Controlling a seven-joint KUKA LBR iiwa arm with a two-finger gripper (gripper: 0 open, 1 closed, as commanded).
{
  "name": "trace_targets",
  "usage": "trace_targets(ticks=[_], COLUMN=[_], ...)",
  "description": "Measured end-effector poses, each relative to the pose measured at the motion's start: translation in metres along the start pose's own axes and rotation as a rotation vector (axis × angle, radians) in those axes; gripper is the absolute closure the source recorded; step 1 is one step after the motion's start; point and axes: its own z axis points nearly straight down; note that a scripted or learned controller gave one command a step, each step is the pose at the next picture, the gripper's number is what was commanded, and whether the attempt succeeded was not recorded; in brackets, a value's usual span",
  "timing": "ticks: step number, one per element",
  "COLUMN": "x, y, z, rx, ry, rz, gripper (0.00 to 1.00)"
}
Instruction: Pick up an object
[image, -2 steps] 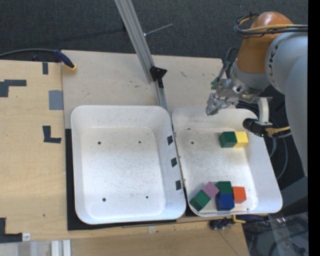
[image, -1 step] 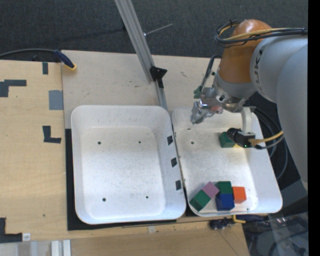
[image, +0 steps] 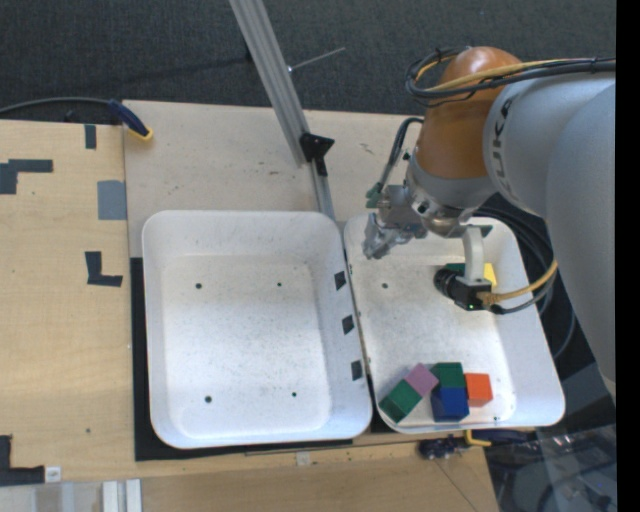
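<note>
The blocks (image: 440, 390), green, pink, blue and orange, lay clustered touching one another in the near corner of the right bin (image: 520, 300). The gripper (image: 378, 243) hung over that bin's far left corner, well apart from them; whether its fingers were parted or closed could not be told. A sound pick would likely favour an outer block, such as the orange one.

A pale wooden surface (image: 60, 330) carries two white bins side by side. The left bin (image: 245, 325) sits on a black mat (image: 136, 400). Grey and dark tape patches (image: 112, 198) mark the wood at left. A slanted metal bar (image: 280, 85) crosses the top, near a blue-and-yellow cable end (image: 130, 118)
</note>
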Motion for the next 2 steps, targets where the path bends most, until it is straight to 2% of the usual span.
trace_targets(ticks=[1, 2], x=[0.052, 0.108], y=[-0.028, -0.056], z=[0.003, -0.013], rx=[0.001, 0.000], ry=[0.000, 0.001], rz=[-0.001, -0.004], gripper=[1.00, 1.00])
